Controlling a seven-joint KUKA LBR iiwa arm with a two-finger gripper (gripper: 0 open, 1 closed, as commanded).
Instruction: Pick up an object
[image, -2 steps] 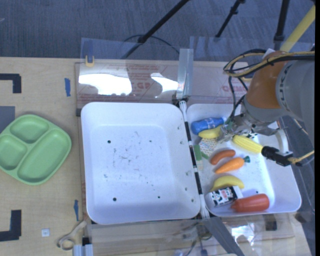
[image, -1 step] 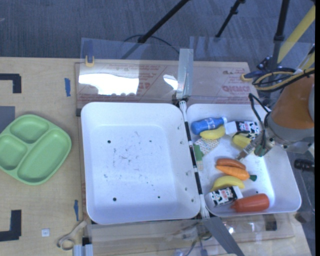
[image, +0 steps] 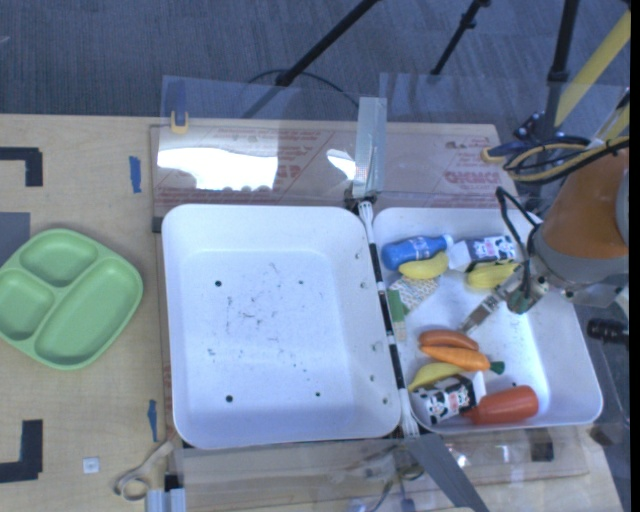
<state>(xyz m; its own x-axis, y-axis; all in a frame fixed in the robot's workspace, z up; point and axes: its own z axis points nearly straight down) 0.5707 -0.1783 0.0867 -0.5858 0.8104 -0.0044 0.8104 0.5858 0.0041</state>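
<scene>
The right bin (image: 560, 350) holds the objects. At its back lie a blue bottle (image: 415, 248), a yellow banana (image: 426, 267), a white bottle (image: 490, 247) and a second yellow piece (image: 492, 276). Toward the front lie an orange carrot (image: 452, 346), a small banana (image: 434, 373), a black-and-white bottle (image: 446, 400) and a red pepper (image: 506, 403). My gripper (image: 482, 313) hangs over the middle of this bin, just above and right of the carrot and below the yellow piece. I see nothing held in it.
The left bin (image: 270, 310) sits beside the right one, with a divider rim between them. A green sectioned plate (image: 65, 297) rests on the bench at far left. A green-and-white patterned item (image: 410, 295) lies by the divider. Cables and stands crowd the back right.
</scene>
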